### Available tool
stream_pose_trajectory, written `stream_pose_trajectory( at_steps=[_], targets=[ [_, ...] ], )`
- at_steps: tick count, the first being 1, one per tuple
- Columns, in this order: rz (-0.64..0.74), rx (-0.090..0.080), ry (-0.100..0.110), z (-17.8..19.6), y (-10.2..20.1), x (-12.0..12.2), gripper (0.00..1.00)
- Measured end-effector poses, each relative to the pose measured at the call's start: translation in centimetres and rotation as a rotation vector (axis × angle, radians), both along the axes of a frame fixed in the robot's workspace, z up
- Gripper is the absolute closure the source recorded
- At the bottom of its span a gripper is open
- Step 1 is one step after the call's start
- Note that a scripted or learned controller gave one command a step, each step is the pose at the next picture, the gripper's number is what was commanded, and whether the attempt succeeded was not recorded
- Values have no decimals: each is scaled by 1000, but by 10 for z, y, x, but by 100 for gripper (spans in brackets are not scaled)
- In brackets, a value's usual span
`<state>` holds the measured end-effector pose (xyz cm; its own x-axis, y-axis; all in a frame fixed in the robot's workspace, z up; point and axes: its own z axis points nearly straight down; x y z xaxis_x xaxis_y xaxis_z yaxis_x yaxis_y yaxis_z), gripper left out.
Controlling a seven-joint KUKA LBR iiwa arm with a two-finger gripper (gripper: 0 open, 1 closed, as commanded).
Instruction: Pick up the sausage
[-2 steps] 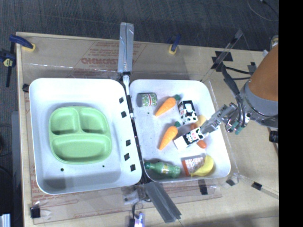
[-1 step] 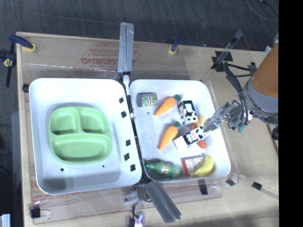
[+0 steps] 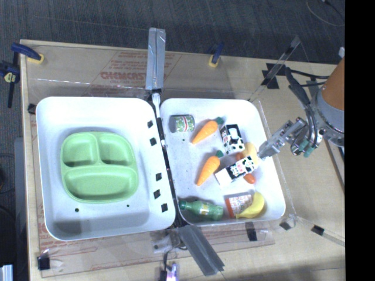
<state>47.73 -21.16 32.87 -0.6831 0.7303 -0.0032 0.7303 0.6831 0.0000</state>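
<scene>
Dark grey carpet (image 3: 88, 10) lies all around a big wooden bench (image 3: 304, 215). On the bench we see two white bins side by side. Our left bin (image 3: 47, 215) has a green plate (image 3: 70, 157) with three parts in it, and nothing sits on the plate. Our right bin (image 3: 258, 113) is full of toy food.

Next comes the arm (image 3: 334, 98), reaching in from the right side. Its gripper (image 3: 265, 151) hangs over the right edge of the right bin, close to the toys. We cannot tell if the gripper is spread or pressed together, because it looks too small and blurry. We see nothing in it.

Now the toys. A green bottle (image 3: 202, 209) lies along the near edge, with a small packet (image 3: 237, 202) and a banana (image 3: 255, 206) beside it. Two carrots lie in the middle, one higher (image 3: 205, 132) and one lower (image 3: 208, 168). Two cow boxes are near them, one higher (image 3: 232, 138) and one lower (image 3: 237, 170). A little can (image 3: 182, 123) lies in the far left corner.

We think the sausage (image 3: 251, 179) is the small red-orange bit poking out by the lower cow box, just above the banana. It lies in the bin, so the picking up is not done. We think the gripper has to come down, grab the sausage and lift it. The cow box is touching it, and that could get in the way.
</scene>
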Motion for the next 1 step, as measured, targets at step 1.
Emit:
stream_pose_trajectory(
  at_steps=[1],
  targets=[
    [358,-3,-3,48,10,1,100]
  ],
)
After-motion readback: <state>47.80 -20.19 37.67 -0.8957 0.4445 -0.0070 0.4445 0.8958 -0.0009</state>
